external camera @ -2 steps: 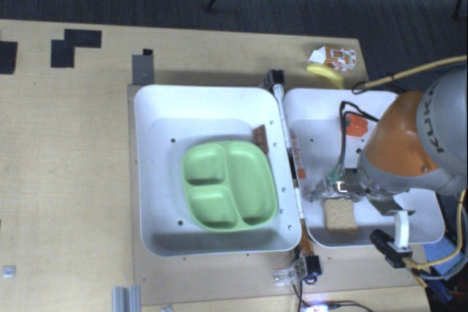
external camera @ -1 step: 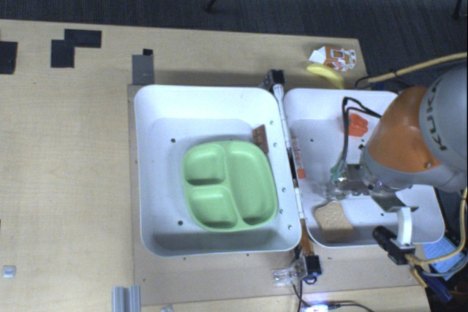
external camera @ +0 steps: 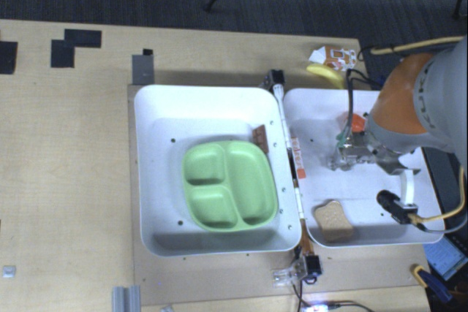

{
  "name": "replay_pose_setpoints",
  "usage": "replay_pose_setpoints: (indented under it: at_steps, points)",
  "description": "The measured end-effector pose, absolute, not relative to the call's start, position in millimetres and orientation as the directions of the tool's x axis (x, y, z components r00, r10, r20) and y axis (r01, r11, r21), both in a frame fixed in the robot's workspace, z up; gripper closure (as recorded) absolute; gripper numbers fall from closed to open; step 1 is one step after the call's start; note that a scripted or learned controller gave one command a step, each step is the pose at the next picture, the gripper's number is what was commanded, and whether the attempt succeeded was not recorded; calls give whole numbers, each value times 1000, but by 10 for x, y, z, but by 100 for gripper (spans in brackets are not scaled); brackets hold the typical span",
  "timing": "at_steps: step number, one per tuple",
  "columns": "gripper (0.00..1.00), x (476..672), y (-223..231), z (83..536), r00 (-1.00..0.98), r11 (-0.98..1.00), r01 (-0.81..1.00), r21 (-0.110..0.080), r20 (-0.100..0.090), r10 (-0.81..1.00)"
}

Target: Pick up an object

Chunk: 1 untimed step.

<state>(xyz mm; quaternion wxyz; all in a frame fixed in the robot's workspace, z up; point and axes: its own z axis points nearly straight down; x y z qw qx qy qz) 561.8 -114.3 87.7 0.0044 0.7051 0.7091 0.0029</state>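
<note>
Fingers (external camera: 341, 159) low in right bin (external camera: 319, 113), blurred; spread cannot be told. Arm hides bin's right side.

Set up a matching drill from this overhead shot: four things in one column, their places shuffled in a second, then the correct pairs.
Things:
1. green divided tray
2. slice of bread
3. gripper
4. yellow banana-like item

Places:
A. on the bench beyond the right bin's far rim
B. near corner of the right bin
C. middle of the left bin
D. over the right bin's floor, near its centre

Pairs: 1-C, 2-B, 3-D, 4-A
</note>
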Motion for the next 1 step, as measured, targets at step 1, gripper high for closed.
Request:
replay_pose_setpoints:
  at_steps: [1]
  points:
    - [100, 6358, -2066, 1027, -4, 4, 1000, 5, -2, 1000]
